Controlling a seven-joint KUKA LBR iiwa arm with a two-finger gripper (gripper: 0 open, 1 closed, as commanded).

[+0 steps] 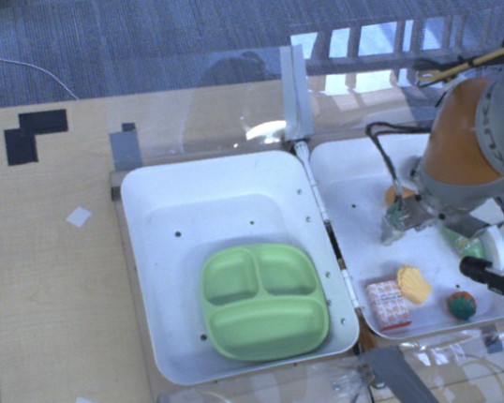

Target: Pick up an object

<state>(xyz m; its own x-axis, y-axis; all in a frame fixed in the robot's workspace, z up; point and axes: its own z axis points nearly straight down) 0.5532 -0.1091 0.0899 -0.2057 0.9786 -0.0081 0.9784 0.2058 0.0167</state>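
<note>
My gripper [396, 221] hangs low over the middle of the right bin [361, 216], its metal fingers pointing down and left from the grey arm with the orange band. An orange object [393, 193] shows just behind the fingers, partly hidden by the wrist. In the bin's front part lie a red-and-white packet [387, 303], a yellow piece [413, 284] and a small green-and-red ball [461, 305]. A green and white item [467, 241] lies under the arm at the right wall. Whether anything sits between the fingers is hidden.
The left bin [154, 211] holds a green divided plate [263, 300] in its front half. A vertical post [295, 94] stands behind the seam between the bins. Cables run along the right bin's right edge.
</note>
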